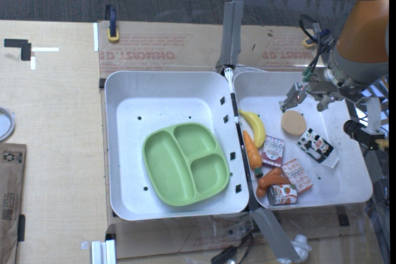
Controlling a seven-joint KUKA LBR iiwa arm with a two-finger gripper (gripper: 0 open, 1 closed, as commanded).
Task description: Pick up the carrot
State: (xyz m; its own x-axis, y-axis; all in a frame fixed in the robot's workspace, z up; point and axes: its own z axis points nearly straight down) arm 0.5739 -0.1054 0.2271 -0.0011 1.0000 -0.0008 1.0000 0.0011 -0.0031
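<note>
Camera view: two carrots (250,150), one banana (255,127), one green plate (185,162).

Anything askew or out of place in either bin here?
Nothing looks spilled or damaged. The carrot lies against the right bin's left wall beside the banana, among small packets. The green divided plate sits flat in the left bin.

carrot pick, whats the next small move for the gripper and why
Probably shift the gripper toward the bin divider and down. It sits at the right bin's far side, above the round beige block, while the carrot lies along the divider just below the banana.
</note>
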